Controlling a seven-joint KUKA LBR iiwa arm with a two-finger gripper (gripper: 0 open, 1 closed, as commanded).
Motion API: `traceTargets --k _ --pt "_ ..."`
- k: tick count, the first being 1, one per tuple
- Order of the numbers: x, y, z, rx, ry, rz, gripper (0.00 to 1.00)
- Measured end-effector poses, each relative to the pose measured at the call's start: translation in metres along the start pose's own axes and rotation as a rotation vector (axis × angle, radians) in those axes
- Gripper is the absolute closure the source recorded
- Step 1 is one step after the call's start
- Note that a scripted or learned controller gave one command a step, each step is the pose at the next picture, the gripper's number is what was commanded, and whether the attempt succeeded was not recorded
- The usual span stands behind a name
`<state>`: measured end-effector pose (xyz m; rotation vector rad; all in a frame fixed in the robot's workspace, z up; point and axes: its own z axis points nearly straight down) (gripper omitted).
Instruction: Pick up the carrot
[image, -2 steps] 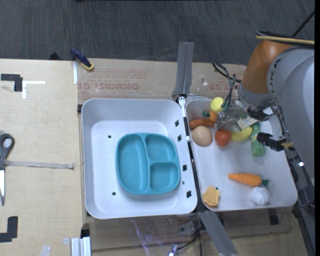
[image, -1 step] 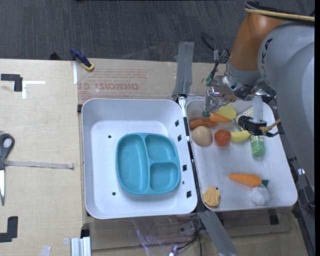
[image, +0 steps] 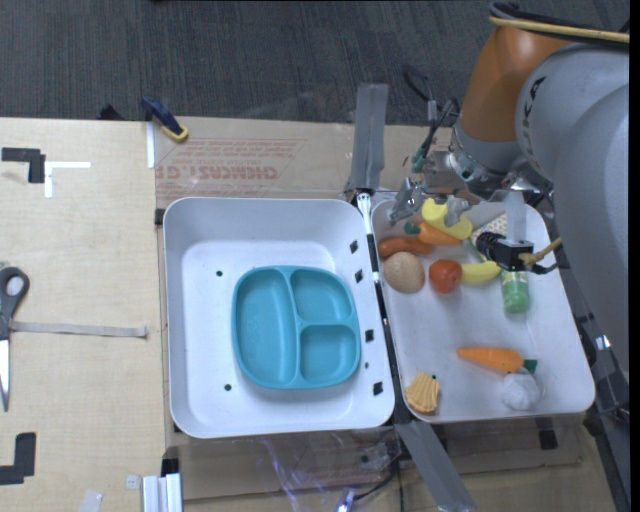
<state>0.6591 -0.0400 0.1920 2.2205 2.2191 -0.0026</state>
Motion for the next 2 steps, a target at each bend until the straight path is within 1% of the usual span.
traceTargets --k 1,2 --pt "0.003 -0.079 0.0 0.001 0.002 -0.31 0.0" --pt "-0.005 -0.15 0.001 0.0 0.002 -0.375 0.0"
